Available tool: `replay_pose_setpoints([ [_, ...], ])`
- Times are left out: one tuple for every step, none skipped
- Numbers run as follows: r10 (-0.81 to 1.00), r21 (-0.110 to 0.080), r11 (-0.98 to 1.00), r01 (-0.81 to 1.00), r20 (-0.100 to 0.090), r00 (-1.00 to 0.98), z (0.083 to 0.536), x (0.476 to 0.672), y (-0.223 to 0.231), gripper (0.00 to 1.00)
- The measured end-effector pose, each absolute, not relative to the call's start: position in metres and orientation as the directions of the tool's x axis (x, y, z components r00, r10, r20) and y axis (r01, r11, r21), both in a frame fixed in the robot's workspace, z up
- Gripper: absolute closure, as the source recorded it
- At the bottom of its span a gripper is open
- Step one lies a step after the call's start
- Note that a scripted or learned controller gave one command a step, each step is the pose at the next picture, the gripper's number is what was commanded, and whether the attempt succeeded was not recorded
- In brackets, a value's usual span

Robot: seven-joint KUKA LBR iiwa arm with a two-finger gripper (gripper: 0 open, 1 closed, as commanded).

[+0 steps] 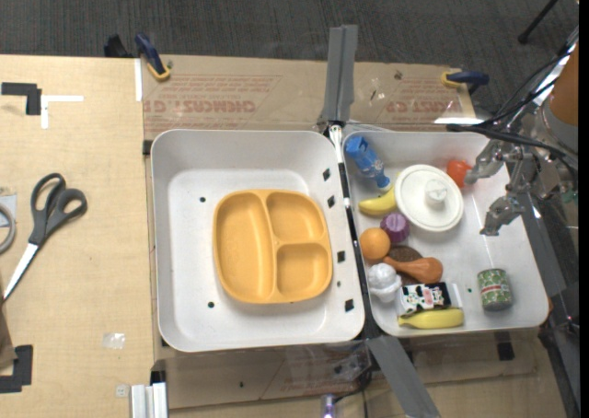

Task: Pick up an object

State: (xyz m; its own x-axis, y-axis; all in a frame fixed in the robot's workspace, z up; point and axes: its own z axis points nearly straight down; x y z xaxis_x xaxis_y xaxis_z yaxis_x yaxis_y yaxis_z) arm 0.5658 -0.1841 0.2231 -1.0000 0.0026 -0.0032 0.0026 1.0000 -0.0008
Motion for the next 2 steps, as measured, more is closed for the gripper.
replay_pose_setpoints([
  [0.196,-0.001,0.981,0.196,-0.010,-0.981,0.107,0.529,-0.162,0.00],
  [0.253,0.002,0.967,0.253,-0.043,-0.966,0.105,0.515,-0.097,0.00],
])
